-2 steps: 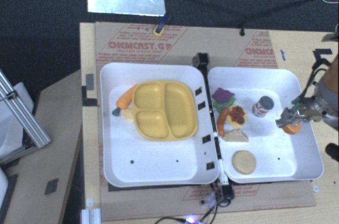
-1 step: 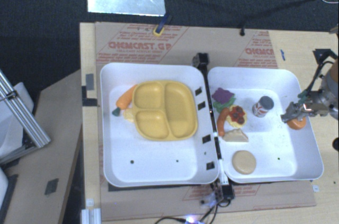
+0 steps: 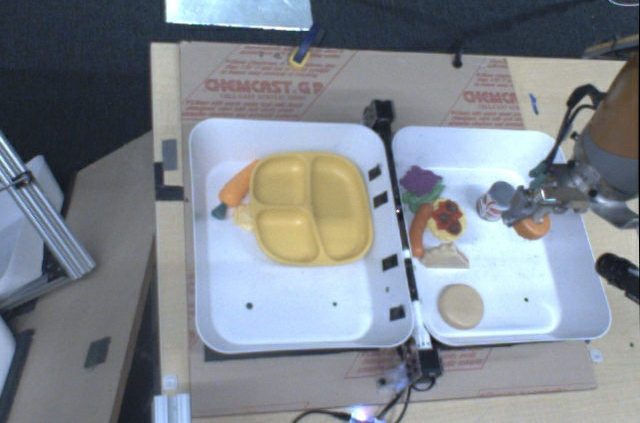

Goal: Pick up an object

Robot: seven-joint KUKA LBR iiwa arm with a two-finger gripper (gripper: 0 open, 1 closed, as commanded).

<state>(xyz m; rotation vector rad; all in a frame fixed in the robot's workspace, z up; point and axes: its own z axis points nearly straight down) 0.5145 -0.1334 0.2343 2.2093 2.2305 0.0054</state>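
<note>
Orange piece (image 3: pixel 533 227) — beside hand (image 3: pixel 517 207)

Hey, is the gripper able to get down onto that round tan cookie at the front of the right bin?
Probably yes. The round tan cookie lies alone on bare bin floor, apart from the other toy food, and the gripper is already over the same right bin, with nothing between them.

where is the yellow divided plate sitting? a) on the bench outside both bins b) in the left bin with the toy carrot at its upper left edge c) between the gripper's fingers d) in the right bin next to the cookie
b: the yellow divided plate lies inside the left bin, with the toy carrot against its upper left edge, while the gripper is over the right bin.
</note>
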